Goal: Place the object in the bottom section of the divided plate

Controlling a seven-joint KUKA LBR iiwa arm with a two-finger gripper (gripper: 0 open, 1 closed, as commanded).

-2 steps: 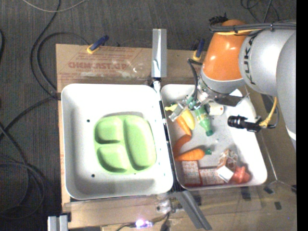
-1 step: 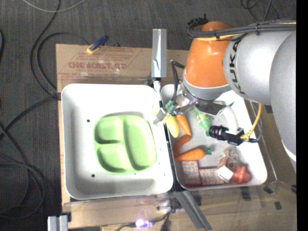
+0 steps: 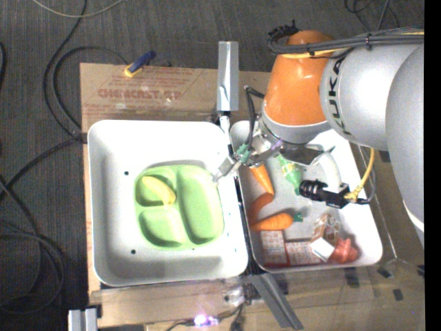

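A green divided plate (image 3: 180, 205) lies in the left white bin (image 3: 110, 150). It has two small sections on its left and one long section on its right. A yellow banana-like piece (image 3: 160, 190) rests in the upper-left small section. My gripper (image 3: 229, 164) hangs over the wall between the two bins, its tip just above the plate's upper right corner. I see nothing held in it. Two orange carrots (image 3: 260, 178) (image 3: 275, 221) lie in the right bin (image 3: 368, 233), just right of the gripper.
The right bin also holds a green item (image 3: 292, 174), a patterned card (image 3: 273, 244) and a red and white packet (image 3: 335, 248). The arm's orange band (image 3: 300, 92) and grey body cover that bin's top. Cardboard (image 3: 151, 92) lies behind the left bin.
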